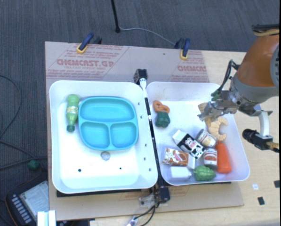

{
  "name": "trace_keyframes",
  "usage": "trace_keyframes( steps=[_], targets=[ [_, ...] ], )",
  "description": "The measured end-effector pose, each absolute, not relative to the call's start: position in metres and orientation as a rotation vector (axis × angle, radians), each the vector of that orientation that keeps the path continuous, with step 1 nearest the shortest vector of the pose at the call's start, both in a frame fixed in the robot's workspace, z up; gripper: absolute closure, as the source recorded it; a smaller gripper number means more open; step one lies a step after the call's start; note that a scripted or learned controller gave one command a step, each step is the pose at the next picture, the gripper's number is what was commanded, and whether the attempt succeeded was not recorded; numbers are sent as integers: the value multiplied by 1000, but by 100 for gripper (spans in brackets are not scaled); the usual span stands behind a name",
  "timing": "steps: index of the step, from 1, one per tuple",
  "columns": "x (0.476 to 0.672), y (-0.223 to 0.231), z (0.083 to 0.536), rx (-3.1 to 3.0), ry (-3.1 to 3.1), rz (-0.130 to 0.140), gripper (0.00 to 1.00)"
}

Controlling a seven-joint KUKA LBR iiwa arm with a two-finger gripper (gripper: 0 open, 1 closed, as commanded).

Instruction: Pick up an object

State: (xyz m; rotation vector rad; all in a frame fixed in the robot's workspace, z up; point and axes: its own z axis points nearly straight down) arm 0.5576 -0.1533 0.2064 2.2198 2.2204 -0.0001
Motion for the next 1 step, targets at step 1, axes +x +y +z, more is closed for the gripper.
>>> trace_keyframes(
  steps=[1],
  targets=[
    [558,-153,215,2220,2222,-1,100]
  ],
)
